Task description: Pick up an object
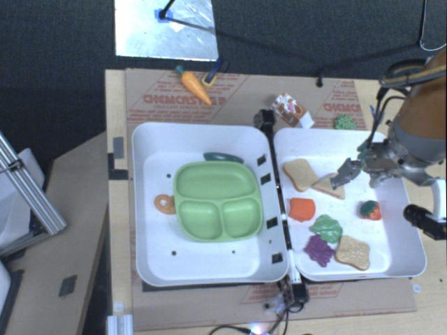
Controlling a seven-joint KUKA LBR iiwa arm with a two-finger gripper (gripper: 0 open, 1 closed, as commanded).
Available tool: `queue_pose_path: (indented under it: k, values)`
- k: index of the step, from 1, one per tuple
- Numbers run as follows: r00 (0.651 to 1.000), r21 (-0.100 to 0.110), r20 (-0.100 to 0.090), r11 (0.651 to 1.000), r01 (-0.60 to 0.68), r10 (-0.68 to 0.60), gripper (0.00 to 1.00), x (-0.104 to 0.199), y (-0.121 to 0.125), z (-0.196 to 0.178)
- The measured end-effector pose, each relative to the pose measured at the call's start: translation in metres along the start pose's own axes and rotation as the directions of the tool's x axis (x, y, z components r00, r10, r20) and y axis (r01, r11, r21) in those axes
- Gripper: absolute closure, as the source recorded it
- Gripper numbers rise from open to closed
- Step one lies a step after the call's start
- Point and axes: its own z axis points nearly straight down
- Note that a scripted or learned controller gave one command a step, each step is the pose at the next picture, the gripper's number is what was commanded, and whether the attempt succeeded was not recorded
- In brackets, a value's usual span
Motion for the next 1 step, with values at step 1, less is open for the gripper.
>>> queue_pose_path:
  k: [1]
  values:
    - [1.0, -0.011, 0.002, 1.0, 0.003, -0.003, 0.0, 0.0002, 0.0023, -0.0055]
